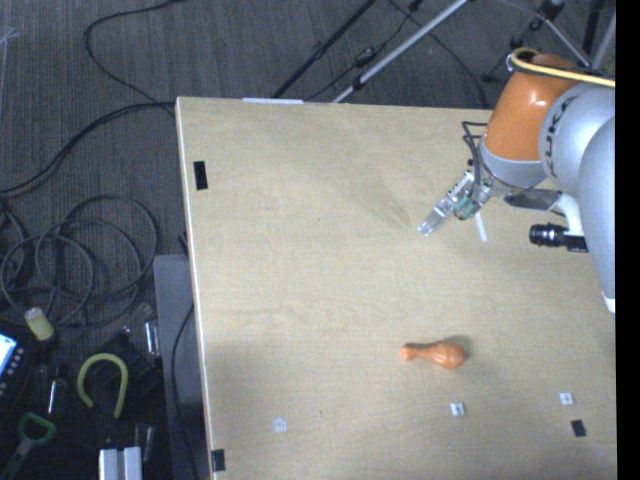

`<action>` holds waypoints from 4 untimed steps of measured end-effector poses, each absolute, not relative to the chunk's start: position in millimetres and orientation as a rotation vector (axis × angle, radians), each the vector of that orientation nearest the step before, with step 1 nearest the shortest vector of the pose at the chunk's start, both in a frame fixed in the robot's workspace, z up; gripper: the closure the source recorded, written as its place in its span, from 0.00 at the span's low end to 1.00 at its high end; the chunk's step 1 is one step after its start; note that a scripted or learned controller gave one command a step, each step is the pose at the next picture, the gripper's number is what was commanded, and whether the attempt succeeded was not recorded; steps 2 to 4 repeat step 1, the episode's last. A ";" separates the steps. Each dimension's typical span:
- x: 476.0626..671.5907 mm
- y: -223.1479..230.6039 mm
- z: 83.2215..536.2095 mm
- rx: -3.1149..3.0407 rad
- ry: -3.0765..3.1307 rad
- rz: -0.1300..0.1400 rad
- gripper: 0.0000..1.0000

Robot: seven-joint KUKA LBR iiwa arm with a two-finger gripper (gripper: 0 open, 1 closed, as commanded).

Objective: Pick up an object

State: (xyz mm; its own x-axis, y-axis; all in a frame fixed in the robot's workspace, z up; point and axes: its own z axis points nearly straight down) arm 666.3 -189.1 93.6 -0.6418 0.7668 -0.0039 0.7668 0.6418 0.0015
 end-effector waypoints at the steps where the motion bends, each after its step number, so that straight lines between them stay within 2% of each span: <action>1: 658.5 -167.3 173.0 1.447 2.787 0.001 1.00; 4: 658.5 -167.3 173.0 1.447 2.787 0.001 1.00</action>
